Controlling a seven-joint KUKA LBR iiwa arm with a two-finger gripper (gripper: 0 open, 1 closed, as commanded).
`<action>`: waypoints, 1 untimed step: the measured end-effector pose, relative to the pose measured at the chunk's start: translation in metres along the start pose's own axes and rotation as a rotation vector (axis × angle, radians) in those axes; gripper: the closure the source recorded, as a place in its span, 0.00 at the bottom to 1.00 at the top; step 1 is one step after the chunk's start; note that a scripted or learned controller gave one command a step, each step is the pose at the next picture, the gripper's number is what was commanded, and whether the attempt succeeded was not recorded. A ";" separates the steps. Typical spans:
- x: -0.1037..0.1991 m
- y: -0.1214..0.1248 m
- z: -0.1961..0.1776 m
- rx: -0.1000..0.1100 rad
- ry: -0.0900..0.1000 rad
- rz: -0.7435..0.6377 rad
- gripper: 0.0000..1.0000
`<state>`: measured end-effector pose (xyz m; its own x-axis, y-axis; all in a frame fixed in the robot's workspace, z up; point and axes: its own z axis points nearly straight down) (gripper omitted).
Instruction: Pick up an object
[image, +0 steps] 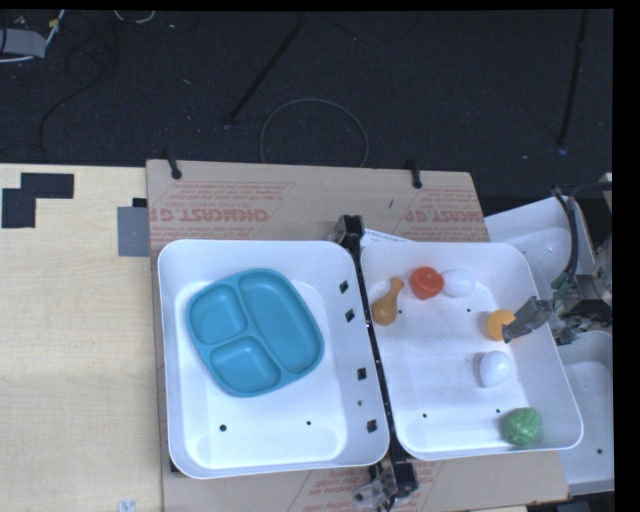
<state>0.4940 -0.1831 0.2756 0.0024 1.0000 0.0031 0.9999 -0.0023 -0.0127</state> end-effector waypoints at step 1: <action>0.000 0.002 -0.005 -0.010 -0.002 -0.002 0.00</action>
<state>0.4957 -0.1831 0.2805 0.0002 1.0000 0.0010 1.0000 -0.0002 -0.0030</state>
